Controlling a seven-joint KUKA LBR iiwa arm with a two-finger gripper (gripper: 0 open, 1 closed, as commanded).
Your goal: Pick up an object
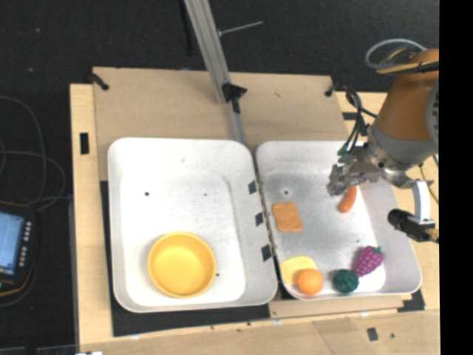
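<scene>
**Over the carrot in the right bin**

My gripper point(344, 183) hung low over the right bin point(318, 161), its dark metal tip touching or just above the top end of a small, smooth orange carrot point(346, 199); I could not tell how its grip stood. A flat tan cracker point(287, 217) lay to the left. Along the near edge sat a yellow wedge point(295, 265), a round orange point(310, 281), a knobbly green lump point(344, 280) and bumpy purple grapes point(368, 259). A glossy yellow bowl point(182, 264) sat in the left bin point(177, 161).

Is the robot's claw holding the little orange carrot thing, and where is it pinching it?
It cannot be told. The gripper sits at the top end of the small orange carrot-shaped toy, but the grip itself is hidden.
</scene>
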